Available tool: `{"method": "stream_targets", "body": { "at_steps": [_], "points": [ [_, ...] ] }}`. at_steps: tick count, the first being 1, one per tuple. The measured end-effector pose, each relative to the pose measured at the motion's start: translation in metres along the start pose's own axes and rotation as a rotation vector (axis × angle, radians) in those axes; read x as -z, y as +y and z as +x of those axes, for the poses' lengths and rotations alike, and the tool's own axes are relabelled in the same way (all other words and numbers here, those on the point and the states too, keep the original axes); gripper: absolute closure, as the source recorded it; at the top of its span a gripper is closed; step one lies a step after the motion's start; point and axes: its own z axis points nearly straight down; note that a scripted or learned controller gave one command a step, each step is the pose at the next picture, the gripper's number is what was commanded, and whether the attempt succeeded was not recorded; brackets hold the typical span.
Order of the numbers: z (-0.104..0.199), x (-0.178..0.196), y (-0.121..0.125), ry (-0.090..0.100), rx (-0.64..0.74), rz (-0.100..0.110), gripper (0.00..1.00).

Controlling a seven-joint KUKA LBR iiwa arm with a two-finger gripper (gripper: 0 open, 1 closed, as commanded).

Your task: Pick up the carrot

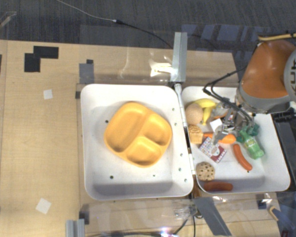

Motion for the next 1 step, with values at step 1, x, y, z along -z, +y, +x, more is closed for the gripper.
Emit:
{"method": "stream_targets", "body": {
  "at_steps": [1],
  "points": [
    [-0.0118, -0.0507, 0.0115, -0.013, -0.019, -0.002, 0.00]
  ]
}}
